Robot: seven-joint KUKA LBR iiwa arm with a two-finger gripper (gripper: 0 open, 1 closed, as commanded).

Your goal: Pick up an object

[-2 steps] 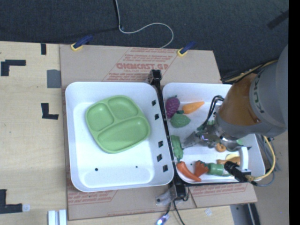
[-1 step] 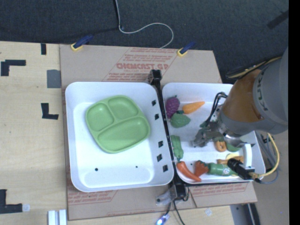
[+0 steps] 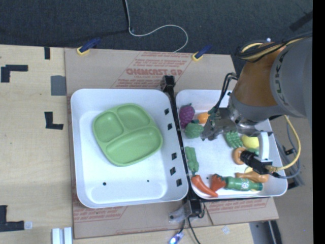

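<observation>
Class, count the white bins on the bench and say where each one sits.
2. The left bin holds a green plate. The right bin holds toy food; the arm may hide some of it.

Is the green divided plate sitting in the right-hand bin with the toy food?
No, the green divided plate lies in the left bin, while the toy food sits in the right bin.

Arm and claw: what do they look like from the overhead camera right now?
The arm is bulky and rounded, grey with a broad orange band above the wrist. Yellow and dark cables loop over its top, and another yellow cable trails beside it. The claw is small, dark and metallic.
</observation>
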